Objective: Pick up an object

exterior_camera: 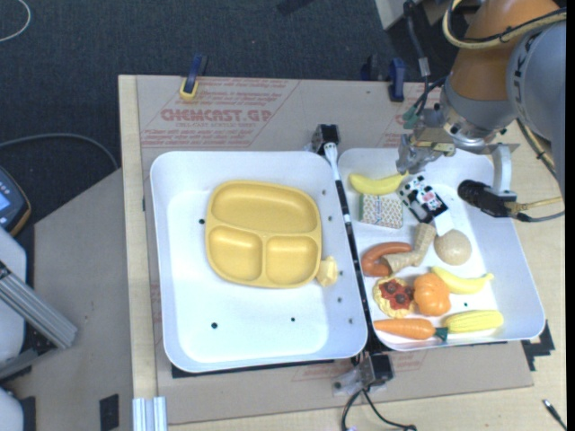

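Note:
My gripper (415,162) hangs over the far end of the right bin (526,285), just above a yellow banana (377,184) and a small black-and-white object (422,197). Nothing shows between its fingers. Toy food crowds this bin: a speckled sponge-like block (382,209), a sausage (384,254), a beige bone-shaped piece (418,245), a pale round potato (453,247), a pizza slice (393,294), an orange fruit (430,294), a second banana (463,281), a corn cob (473,321) and a carrot (404,329).
The left bin (180,312) holds a yellow divided plate (263,233) with a small pale yellow piece (327,271) at its right edge. A black divider strip (346,232) runs between the bins. Cables and a black connector (485,197) hang by the wrist.

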